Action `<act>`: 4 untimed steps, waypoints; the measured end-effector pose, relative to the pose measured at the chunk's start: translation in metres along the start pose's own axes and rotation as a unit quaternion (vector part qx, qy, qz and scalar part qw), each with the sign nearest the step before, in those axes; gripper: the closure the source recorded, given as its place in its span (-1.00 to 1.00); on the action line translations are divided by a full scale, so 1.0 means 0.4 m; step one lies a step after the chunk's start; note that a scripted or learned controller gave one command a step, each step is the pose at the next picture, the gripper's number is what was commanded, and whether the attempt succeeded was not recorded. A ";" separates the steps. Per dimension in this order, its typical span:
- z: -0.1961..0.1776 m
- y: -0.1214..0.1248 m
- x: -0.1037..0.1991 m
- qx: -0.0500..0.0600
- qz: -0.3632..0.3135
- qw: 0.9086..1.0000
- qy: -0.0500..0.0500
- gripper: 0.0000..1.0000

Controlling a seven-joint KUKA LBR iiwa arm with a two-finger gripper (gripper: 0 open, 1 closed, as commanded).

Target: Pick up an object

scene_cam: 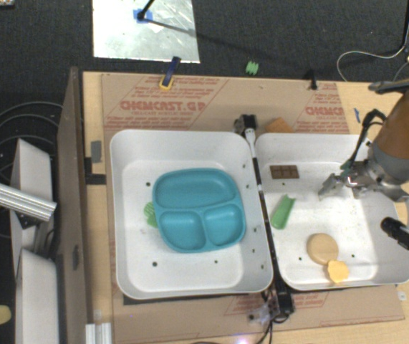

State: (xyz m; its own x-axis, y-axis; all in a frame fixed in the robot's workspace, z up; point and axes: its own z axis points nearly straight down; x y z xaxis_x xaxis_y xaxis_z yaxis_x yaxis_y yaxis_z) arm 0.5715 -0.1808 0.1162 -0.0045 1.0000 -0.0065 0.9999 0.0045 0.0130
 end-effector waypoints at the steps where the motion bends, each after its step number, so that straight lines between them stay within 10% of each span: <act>1: -0.184 0.034 0.272 0.002 -0.005 1.000 0.005 -1.00; 2: 0.088 0.001 0.228 0.006 0.003 1.000 0.003 -1.00; 3: 0.051 0.006 0.229 0.005 0.001 1.000 0.003 1.00; 4: 0.052 0.005 0.229 0.005 0.001 1.000 0.003 -1.00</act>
State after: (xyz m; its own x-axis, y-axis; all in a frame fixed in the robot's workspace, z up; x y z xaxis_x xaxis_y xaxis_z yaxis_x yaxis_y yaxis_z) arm 0.5735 -0.0895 0.0950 -0.0027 1.0000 0.0000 1.0000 0.0027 0.0032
